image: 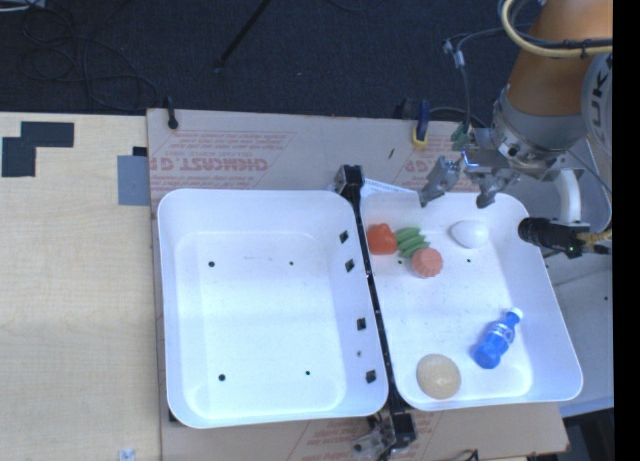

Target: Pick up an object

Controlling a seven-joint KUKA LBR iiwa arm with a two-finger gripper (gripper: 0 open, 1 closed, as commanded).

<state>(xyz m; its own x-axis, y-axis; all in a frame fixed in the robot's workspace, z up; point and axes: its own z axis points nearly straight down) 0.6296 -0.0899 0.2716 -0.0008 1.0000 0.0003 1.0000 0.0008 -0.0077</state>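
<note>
**Gripper open and empty above right bin's far edge**

The gripper [463,185] was found with its two fingers spread apart, nothing between them, hanging over the far rim of the right bin [545,299]. Just below it lay a white egg-shaped object [468,233]. Further down and to its left sat an orange piece [381,239], a green piece [410,240] and a red-orange ball [427,262], closely grouped. Well below lay a blue bottle [495,340] and a tan round object [438,375]. The left bin [180,249] stood beyond.
</note>
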